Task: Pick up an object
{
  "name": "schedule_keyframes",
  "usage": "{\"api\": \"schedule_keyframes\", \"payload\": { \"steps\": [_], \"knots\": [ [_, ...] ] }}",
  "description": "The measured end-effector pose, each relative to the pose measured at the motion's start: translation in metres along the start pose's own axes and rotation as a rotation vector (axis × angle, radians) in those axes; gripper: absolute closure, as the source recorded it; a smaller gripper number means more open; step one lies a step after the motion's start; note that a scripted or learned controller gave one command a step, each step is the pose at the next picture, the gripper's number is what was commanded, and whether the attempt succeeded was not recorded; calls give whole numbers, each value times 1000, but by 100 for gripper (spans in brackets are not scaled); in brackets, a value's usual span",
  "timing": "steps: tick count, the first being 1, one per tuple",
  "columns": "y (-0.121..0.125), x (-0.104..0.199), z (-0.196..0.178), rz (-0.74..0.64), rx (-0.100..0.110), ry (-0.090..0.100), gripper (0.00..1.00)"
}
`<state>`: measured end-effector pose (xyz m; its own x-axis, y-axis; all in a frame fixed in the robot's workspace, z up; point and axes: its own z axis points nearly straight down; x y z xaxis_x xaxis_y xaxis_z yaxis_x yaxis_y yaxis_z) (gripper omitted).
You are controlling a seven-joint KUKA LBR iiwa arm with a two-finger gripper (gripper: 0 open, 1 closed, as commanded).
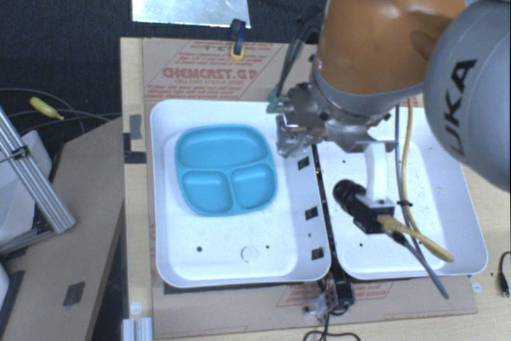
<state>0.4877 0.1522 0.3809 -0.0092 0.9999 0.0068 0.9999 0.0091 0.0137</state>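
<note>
- The gripper hangs over the inner edge of the left bin, close to the seam between the two bins; whether it is apart or together cannot be told, as the wrist hides that part.
- Just to its left, a blue divided plate with three compartments lies flat in the left bin, its upper right corner nearest the gripper.
- The orange band rises over the right bin.
- A black cable fitting with a yellow cable hangs over that right bin.
</note>
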Motion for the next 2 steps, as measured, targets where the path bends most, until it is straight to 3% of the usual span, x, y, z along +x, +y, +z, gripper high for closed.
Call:
{"api": "schedule_keyframes", "payload": {
  "steps": [1, 2],
  "knots": [
    [15, 9, -162, 4, -5, 0, 100],
    [0, 74, -153, -1, 13, -4, 100]
  ]
}}
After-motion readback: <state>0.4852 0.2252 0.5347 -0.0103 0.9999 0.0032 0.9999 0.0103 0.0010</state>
